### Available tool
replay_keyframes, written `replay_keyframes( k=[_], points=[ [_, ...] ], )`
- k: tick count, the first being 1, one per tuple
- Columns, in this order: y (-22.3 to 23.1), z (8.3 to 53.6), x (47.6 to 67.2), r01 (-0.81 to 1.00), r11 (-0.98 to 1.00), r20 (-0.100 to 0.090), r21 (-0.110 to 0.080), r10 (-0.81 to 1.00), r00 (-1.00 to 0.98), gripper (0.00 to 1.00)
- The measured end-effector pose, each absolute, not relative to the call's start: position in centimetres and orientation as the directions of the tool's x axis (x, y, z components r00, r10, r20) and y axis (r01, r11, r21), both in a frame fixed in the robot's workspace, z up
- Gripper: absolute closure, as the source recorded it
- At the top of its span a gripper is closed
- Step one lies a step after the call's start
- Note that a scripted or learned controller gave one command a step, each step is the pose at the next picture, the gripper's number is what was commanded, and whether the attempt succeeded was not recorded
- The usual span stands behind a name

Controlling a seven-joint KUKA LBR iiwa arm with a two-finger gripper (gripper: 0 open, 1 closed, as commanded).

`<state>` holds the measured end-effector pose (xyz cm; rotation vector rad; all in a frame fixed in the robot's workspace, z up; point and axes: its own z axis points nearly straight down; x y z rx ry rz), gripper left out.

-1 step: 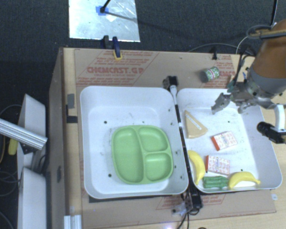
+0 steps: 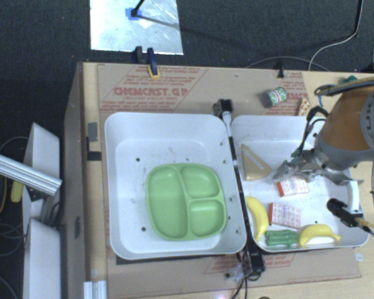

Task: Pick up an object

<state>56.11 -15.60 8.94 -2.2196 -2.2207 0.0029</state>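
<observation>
A cardboard-topped desk [image 2: 174,86] carries two shallow white bins side by side, the left bin [image 2: 121,167] holding a green divided plate [image 2: 187,201]. The grey-and-orange KUKA arm [image 2: 352,126] reaches over the right bin [image 2: 262,126], which is the landmark here: near its centre lies a red-and-white packet [image 2: 293,187], with the gripper [image 2: 292,170] low just above it. Whether the fingers are apart or together cannot be told at this slant, and nothing is seen between them. A tan wedge [image 2: 255,162] sits at the bin's left side; along its front edge lie a banana [image 2: 258,215], a second red-and-white packet [image 2: 285,215], a green object [image 2: 281,237] and another banana [image 2: 318,233]. The approach appears to be in hand; the next move likely calls for closing squarely on the flat packet, then lifting.
</observation>
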Motion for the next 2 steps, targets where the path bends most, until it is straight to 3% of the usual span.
replay_keyframes(
  k=[1, 2],
  points=[
    [-14.4, 8.4, 54.9, 1.000, 0.001, 0.000, 0.000, 1.000, -0.001, 0.00],
    [-8.7, 8.4, 53.7, 1.000, 0.004, 0.002, 0.000, 1.000, -0.004, 0.00]
  ],
)
